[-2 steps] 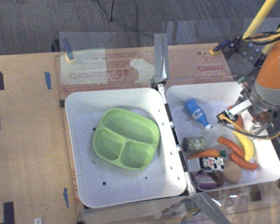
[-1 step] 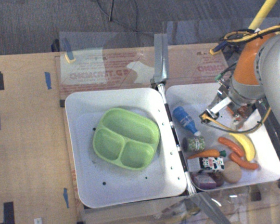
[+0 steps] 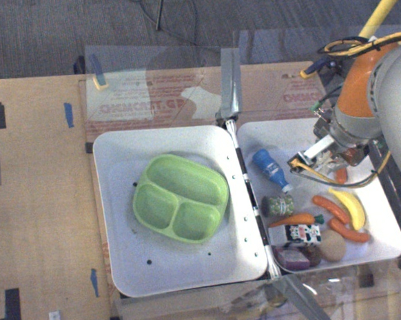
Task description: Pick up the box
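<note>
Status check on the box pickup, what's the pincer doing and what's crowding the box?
Pincer over the right bin's upper part, nothing seen in it. Box lying low in the right bin, untouched. Carrot against its top edge, red onion just below.

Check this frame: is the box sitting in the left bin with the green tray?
No. The box lies in the right bin among the toy food; the left bin holds the green tray.

L bin (image 3: 115,218) is occupied by a green divided plate (image 3: 181,198). In R bin (image 3: 393,234), the box (image 3: 304,234) is seen near the front edge, w/ a carrot (image 3: 293,220) just behind it, blue bottle (image 3: 270,169) farther back, banana (image 3: 351,207) to the right. Gripper (image 3: 322,154) is held over the bin's back right, apart from the box.
</note>
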Motion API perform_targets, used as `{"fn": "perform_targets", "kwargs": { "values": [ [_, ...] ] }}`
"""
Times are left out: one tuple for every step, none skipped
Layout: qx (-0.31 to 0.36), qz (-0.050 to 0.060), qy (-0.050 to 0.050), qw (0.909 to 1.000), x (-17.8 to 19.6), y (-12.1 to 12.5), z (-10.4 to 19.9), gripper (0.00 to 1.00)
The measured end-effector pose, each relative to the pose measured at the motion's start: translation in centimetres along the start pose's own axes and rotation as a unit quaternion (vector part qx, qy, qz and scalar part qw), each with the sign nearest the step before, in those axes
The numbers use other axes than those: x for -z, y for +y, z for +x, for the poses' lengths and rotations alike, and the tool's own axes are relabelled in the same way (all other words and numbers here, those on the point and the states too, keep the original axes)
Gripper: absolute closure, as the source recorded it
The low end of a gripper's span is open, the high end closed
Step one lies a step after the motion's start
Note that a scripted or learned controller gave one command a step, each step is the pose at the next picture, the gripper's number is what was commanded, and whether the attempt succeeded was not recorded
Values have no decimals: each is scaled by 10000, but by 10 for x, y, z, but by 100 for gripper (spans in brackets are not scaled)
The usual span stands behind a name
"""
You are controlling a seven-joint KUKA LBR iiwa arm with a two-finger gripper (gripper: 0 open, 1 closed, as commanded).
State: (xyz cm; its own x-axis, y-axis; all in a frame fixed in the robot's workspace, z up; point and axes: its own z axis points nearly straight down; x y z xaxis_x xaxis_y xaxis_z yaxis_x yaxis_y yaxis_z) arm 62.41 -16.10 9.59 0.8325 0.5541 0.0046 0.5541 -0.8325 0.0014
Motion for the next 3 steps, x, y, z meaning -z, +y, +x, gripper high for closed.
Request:
{"fn": "perform_targets", "kwargs": {
  "values": [
    [-704,10,-27,9975,122,34,-61,100],
    [-145,24,-30,9999,7,-50,-14,100],
    [-1901,8,-30,9818,192,-42,-17,100]
  ]
}}
